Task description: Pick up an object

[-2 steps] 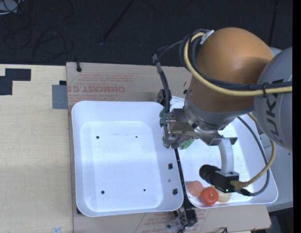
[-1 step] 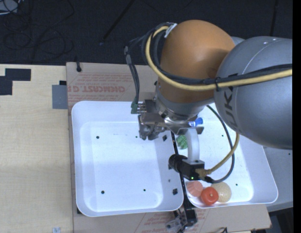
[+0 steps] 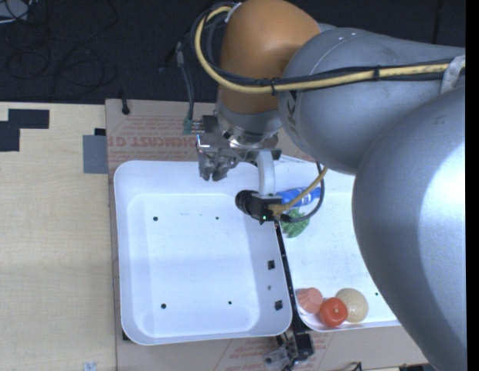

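My gripper [image 3: 215, 168] hangs over the far rim of the left white bin [image 3: 131, 207], near its back right corner, with nothing visible in it. In the right bin [image 3: 332, 246], close to the divider, lie a blue object [image 3: 299, 195] and a green one [image 3: 298, 226], both partly hidden by the wrist. At that bin's front edge sit a red ball [image 3: 333, 311], a beige ball [image 3: 353, 304] and a pink piece [image 3: 307, 297], close together.
The grey arm [image 3: 394, 130] crosses over the right bin and hides its right side. Both bins rest on a cardboard sheet [image 3: 147, 126] on the pale bench. A black divider strip [image 3: 284, 273] runs between the bins.
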